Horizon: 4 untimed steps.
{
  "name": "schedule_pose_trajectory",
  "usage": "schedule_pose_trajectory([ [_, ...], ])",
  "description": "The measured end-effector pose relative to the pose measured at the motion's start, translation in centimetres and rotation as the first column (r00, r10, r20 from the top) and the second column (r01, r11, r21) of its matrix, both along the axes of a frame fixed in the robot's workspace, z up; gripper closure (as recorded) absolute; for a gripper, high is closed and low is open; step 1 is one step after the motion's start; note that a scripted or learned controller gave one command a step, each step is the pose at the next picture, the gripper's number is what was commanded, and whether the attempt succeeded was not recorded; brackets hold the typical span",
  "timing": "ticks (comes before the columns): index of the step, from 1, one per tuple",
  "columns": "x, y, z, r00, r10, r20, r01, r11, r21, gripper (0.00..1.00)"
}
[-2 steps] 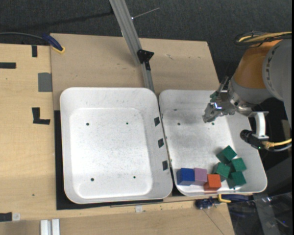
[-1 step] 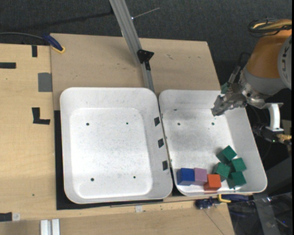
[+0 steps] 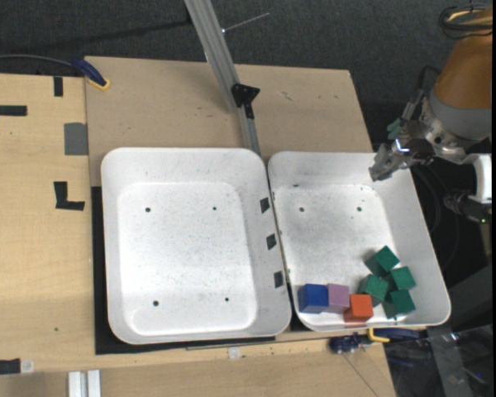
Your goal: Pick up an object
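In the right bin (image 3: 331, 222) a cluster of small blocks lies at the near right corner: a blue cube (image 3: 314, 297), a lilac cube (image 3: 338, 296), an orange cube (image 3: 360, 307) and several green blocks (image 3: 390, 280). My gripper (image 3: 383, 165) hangs over the far right corner of that bin, well away from the blocks, with the orange-banded arm (image 3: 467, 73) behind it. Nothing shows between the gripper's tips.
The left bin (image 3: 182, 238) sits beside the right one, with black clips along the shared rim. A grey metal pole (image 3: 219, 52) slants from the top down to the bins' far edge. Black tape marks and a blue-yellow tool lie on the wooden bench at left.
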<state>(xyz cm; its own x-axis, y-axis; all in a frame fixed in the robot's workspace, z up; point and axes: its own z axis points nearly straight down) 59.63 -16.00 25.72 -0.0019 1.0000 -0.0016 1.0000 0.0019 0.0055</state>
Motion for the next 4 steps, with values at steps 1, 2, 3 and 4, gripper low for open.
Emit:
schedule_pose_trajectory([
  [1,-1.2,5.4,-1.4,1.0,0.004,-0.008,-0.004,1.0,0.003,1.0],
  [2,-2.4,10.5,-2.7,1.0,0.004,-0.009,-0.004,1.0,0.003,1.0],
  [3,-3.8,16.1,-3.7,1.0,0.005,-0.009,-0.005,1.0,0.003,1.0],
  [4,-5.7,20.8,-4.4,1.0,0.004,-0.01,-0.004,1.0,0.003,1.0],
])
